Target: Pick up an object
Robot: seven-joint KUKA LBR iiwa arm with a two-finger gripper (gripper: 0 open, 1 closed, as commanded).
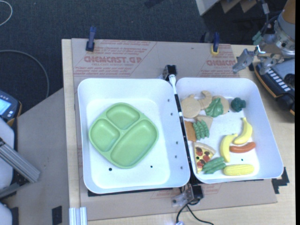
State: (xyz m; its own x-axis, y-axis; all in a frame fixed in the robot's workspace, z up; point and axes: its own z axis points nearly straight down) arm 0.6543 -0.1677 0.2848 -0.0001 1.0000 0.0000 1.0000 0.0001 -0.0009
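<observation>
your best pick is probably the yellow plastic toy banana, lying in the right white bin near its right wall, just above the red toy sausage. it looks light, stiff and glossy, so likely slippery; pinch it across the narrow middle. the grey two-finger gripper sits beyond the bin's top right corner, holding nothing; you cannot tell its opening.

Green divided plate in left bin; two blue clamps on board's far edge.
</observation>
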